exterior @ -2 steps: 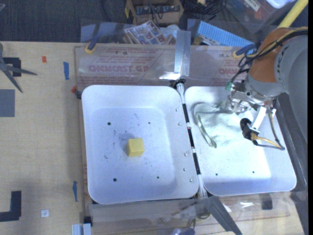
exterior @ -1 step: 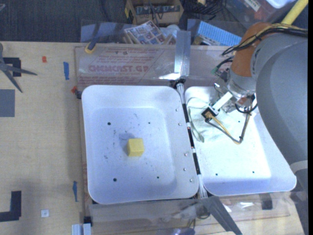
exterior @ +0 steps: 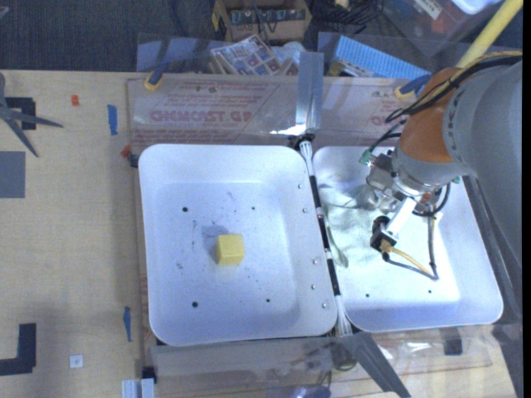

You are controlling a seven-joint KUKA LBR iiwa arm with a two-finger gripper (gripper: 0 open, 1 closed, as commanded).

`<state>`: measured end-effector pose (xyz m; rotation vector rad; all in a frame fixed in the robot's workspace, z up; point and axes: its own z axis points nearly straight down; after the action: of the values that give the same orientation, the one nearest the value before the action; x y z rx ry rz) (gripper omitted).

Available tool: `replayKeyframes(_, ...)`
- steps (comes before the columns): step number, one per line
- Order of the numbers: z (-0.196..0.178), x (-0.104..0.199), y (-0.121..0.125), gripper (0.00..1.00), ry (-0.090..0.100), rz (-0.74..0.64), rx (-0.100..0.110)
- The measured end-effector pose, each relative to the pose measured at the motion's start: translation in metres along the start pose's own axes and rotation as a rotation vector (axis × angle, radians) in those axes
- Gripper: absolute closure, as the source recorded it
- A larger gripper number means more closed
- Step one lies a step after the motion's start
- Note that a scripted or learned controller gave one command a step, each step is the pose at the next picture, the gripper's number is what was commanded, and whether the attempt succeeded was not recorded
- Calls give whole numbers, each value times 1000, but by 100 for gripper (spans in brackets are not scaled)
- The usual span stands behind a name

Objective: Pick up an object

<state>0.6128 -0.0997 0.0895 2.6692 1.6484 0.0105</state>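
Note:
A small yellow cube point(exterior: 230, 249) lies near the middle of the left bin point(exterior: 166, 181), resting flat on the bin floor. My gripper point(exterior: 373, 193) hangs low over the upper left part of the right bin point(exterior: 465, 297), below the orange wrist band, and the wrist hides its tips. A faint pale, greenish shape point(exterior: 336, 222) lies on the right bin's floor just left of the gripper; what it is stays unclear. The cube is well apart from the gripper, across the divider between the bins.
The metal divider point(exterior: 319, 222) with its row of screws runs between the two bins. A cardboard wall point(exterior: 216, 110) stands behind them. The grey arm point(exterior: 498, 123) covers the right bin's upper right corner. Bare wooden bench point(exterior: 58, 247) lies to the left.

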Motion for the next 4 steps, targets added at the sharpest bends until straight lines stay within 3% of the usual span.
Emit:
replayKeyframes(1, 1, -14, 8, 100, -1, 470, 0)
replayKeyframes(2, 0, -3, -19, 100, 0, 173, 0)
replayKeyframes(3, -92, 99, 10, 100, -9, 284, 11)
replayKeyframes(4, -92, 38, 27, 100, -12, 757, 11)
